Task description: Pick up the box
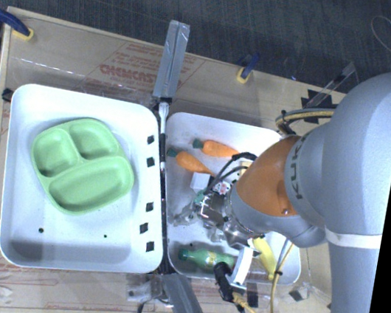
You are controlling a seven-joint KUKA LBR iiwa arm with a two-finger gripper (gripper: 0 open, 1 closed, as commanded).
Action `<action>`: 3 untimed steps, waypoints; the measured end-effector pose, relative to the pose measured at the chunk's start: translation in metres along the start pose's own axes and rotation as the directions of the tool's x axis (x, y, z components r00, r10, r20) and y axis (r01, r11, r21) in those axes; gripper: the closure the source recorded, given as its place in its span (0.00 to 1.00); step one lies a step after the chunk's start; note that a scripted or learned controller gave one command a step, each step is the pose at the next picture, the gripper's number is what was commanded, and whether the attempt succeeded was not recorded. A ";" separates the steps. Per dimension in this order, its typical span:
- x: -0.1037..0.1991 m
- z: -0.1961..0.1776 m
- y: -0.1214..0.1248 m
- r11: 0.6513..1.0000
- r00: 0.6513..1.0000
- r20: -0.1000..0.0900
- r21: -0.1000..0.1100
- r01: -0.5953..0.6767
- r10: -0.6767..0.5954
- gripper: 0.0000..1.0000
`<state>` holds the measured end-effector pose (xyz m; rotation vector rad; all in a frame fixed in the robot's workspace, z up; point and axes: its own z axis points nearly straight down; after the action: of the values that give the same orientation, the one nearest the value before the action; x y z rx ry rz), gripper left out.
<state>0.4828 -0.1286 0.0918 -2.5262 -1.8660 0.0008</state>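
Observation:
A small white box (199, 181) lies in the right bin (186, 124), just below the two carrots. Only its upper part shows, since the arm's wrist covers the rest. My gripper (196, 209) is low in the right bin, directly in front of the box and very close to it. The metal tip points toward the bin's left wall. Whether anything is gripped is hidden.
Two orange carrots (219, 149) (190, 162) lie at the back of the right bin. A green bottle (202, 257) lies along its front wall, and a yellow item (265, 252) sits under the arm. The left bin (6, 231) holds a green divided plate (83, 164).

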 end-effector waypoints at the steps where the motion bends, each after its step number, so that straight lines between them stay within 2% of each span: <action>1: 0.025 0.001 0.067 0.985 0.985 0.000 0.005 -0.173 0.173 0.00; 2: 0.039 -0.063 0.055 1.000 1.000 -0.001 0.002 0.005 -0.005 0.00; 3: 0.062 -0.169 0.019 0.985 0.985 -0.001 0.002 -0.173 0.173 0.00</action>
<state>0.5194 -0.0751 0.2612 -2.6774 -1.6385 0.0013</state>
